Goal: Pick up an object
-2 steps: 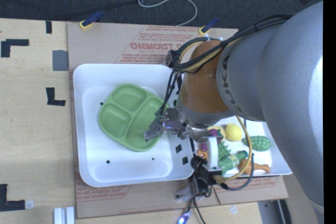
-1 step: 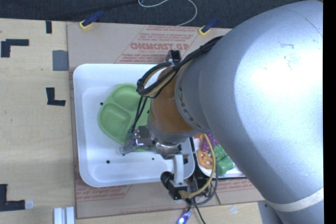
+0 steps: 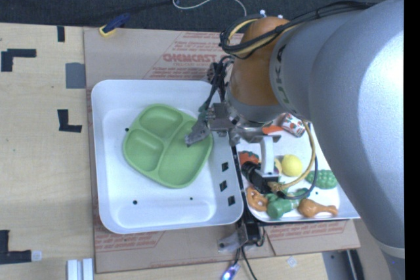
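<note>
A green divided plate [image 3: 161, 149] lies tilted in the left white bin [image 3: 105, 200], towards its back right. My gripper [image 3: 197, 134] hangs over the plate's right rim, close to the wall between the two bins. I cannot tell whether it touches the plate. The grey arm with its orange band [image 3: 259, 69] hides the back half of the right bin [image 3: 331, 197]. Nothing shows lifted off the bins.
Small toys lie in the right bin: a yellow ball [image 3: 291, 165], a green knobbly piece [image 3: 321, 178], an orange drumstick [image 3: 316, 208], a green pear shape [image 3: 278, 208] and a red and white piece [image 3: 294, 123]. A cable [image 3: 197, 4] crosses the dark cloth behind.
</note>
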Available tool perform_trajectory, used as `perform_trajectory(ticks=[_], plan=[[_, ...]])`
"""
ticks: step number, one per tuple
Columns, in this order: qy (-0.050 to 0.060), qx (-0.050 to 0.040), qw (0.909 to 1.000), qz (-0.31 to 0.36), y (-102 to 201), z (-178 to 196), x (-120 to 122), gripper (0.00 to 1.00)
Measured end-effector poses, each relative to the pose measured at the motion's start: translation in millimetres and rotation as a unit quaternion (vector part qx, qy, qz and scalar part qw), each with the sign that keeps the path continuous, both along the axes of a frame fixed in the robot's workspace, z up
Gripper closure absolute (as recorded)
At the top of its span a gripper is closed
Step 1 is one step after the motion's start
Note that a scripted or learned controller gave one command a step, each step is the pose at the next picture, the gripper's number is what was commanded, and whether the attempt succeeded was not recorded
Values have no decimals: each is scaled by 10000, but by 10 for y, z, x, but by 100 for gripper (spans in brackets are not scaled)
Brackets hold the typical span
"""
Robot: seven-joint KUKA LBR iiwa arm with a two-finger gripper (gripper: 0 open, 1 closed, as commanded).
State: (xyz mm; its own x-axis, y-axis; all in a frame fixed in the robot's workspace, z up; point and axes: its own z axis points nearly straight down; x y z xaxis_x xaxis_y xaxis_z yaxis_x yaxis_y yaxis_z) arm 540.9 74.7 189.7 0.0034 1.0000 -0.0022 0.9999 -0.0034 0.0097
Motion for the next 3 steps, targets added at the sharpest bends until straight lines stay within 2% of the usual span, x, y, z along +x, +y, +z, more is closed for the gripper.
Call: perform_trajectory(ticks=[1, 2, 3], plan=[[-32, 40, 10000, 63, 537, 1604, 10, 0], [62, -5, 10000, 40, 505, 1603, -9, 100], [72, -11, 10000, 47, 511, 1694, -10, 100]])
